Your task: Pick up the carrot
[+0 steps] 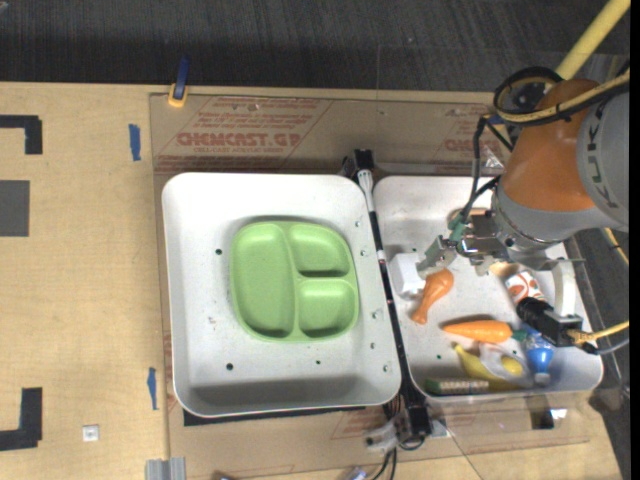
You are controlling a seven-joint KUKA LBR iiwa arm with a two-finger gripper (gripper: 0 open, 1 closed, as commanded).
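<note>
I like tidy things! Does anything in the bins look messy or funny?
A bit. The toys sit jumbled in the right bin: the carrot lies flat beside a chicken drumstick and a banana. The green plate sits neatly in the left bin.

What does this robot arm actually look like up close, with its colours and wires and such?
The arm is a thick rounded tube, light grey with a broad orange band above the wrist. Black cables loop over its top, and a yellow hose runs off toward the upper right. The gripper is small, dark and metallic with a greenish part.
</note>
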